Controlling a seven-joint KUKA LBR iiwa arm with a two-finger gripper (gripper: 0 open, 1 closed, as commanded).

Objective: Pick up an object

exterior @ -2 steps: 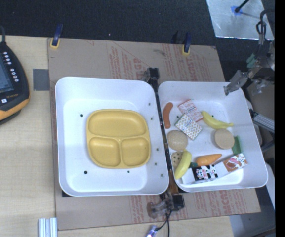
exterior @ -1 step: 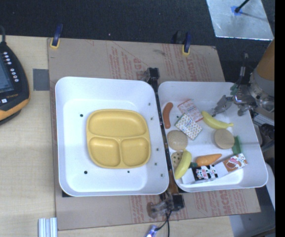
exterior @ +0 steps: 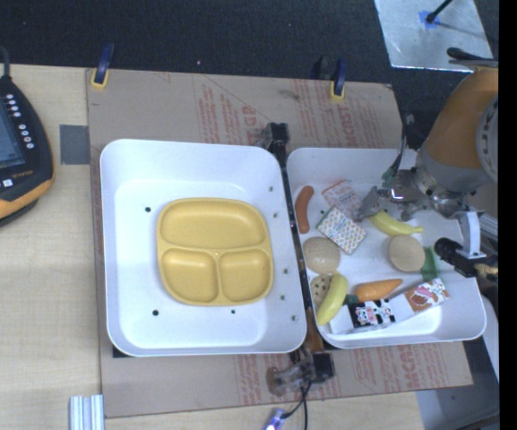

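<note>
The right bin (exterior: 460,325) holds several small items. Among them are a red sausage (exterior: 304,207), a checkered packet (exterior: 341,229), two beige round pieces (exterior: 322,255) (exterior: 406,253), a carrot (exterior: 379,288), a yellow-green banana (exterior: 331,298) and a cow-patterned carton (exterior: 372,313). My gripper (exterior: 394,202) hangs low over the bin's far right part, just above a small yellow banana (exterior: 397,225). Whether it touches the banana I cannot make out.
The left bin (exterior: 124,312) carries a yellow divided plate (exterior: 215,249). A teach pendant (exterior: 3,155) lies at the bench's left edge. Blue clamps (exterior: 103,65) (exterior: 338,79) hold the cardboard at the back. A black part (exterior: 460,258) juts over the right bin's right rim.
</note>
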